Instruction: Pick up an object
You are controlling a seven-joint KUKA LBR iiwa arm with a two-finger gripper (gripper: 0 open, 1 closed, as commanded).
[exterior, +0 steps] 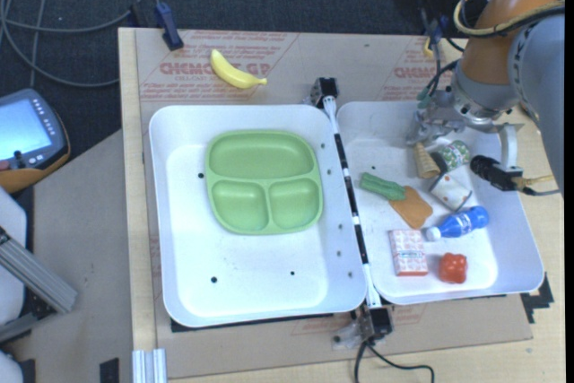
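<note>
gripper: low over the far end of the right shallow white bin; open or closed, cannot tell; nothing seen held
arm: grey with an orange band, enters from the right
under gripper: tan cardboard-like cylinder and green-labelled round can, side by side, just below the gripper; contact cannot be told
near: small white packet, just in front of the can
bin middle: green pickle-shaped toy, its end next to a flat tan bread-like slice
bin front: blue and white plastic bottle on its side; white and red small carton; red lumpy toy beside the carton
left shallow white bin: green three-section plastic plate, flat
bench: yellow toy banana beyond the left bin
</note>
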